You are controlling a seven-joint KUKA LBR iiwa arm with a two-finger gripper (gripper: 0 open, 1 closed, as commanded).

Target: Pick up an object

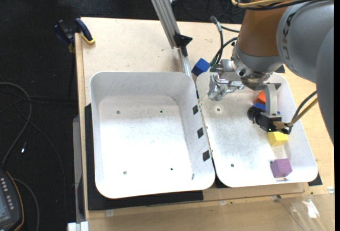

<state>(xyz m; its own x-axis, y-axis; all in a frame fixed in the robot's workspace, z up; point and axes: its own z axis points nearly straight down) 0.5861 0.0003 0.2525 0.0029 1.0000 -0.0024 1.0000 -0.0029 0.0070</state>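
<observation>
Purple cube (280, 168) — small, matte

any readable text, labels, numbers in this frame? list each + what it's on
None readable.
Device at the lower left corner: rows of small buttons or keys, too small and dark to read.
Black squares on the wall between the bins: plain marks, no characters visible.
Blue block, yellow block, purple block: no print visible.
Arm and hand: no logo or label legible.
</observation>
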